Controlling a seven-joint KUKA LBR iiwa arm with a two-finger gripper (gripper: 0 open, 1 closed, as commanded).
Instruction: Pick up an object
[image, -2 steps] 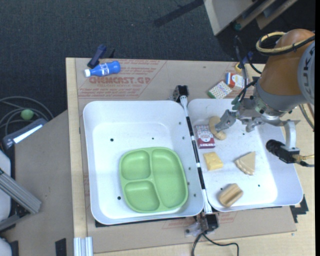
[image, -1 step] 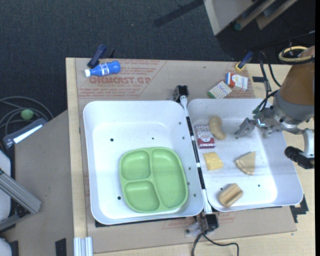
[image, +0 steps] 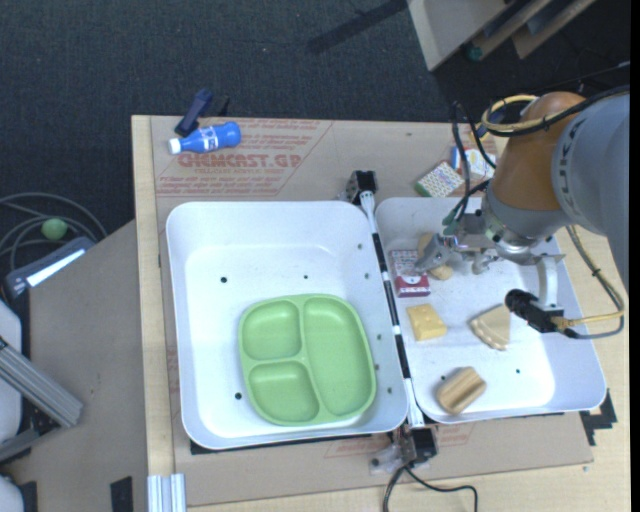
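My gripper (image: 458, 254) hangs low over the back left part of the right bin (image: 570, 385). A small tan piece (image: 434, 256) lies right against its left side; whether it is gripped is not visible. A red and white packet (image: 410, 274) lies just left of that, by the bin's left wall. Toward the front lie a yellow cheese block (image: 428, 322), a tan wedge-shaped slice (image: 492, 327) and a brown bread roll (image: 460, 388).
The left bin (image: 200, 260) holds a green divided plate (image: 305, 358). On the bench behind the bins lie a blue and white bottle (image: 205, 136) and a small patterned card (image: 439, 181). The grey arm (image: 590, 170) comes in from the right.
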